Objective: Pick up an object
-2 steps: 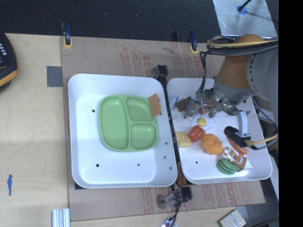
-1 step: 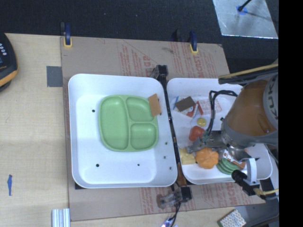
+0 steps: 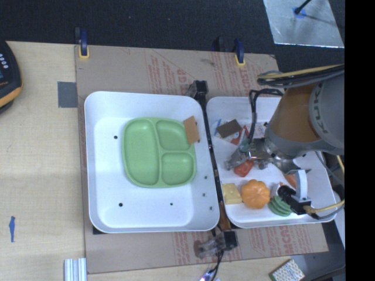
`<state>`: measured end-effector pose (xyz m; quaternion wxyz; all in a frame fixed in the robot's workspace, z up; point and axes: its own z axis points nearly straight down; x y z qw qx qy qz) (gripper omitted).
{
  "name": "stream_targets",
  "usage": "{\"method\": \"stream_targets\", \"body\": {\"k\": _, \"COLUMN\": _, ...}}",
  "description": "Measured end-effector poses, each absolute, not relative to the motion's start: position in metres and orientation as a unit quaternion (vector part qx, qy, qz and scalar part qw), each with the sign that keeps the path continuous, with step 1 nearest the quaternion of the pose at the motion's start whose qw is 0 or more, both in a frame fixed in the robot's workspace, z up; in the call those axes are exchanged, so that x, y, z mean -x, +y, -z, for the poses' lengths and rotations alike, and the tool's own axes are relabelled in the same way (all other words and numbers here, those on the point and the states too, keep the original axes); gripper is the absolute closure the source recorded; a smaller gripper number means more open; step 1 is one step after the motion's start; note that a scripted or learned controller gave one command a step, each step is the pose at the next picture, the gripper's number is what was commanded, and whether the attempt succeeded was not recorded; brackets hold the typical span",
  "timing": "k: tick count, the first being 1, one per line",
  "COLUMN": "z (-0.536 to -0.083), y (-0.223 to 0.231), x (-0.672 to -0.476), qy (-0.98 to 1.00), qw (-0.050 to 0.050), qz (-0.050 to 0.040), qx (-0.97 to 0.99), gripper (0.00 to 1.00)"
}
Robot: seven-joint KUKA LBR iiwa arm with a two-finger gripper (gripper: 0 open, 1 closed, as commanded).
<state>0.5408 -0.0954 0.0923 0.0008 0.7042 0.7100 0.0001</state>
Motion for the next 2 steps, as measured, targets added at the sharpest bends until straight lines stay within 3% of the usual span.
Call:
{"method": "stream_targets", "body": {"k": 1, "z": -0.102, "y": -0.097, "x": -0.538, "qy": 0.71, "qw": -0.001, "qz": 0.002, "qx": -0.705, "gripper": 1.0}}
{"method": "stream_targets", "body": {"k": 2, "z": -0.197, "y": -0.025, "x": -0.56, "qy": 0.711, "qw": 0.001, "qz": -0.0032, "qx": -0.703, "gripper": 1.0}}
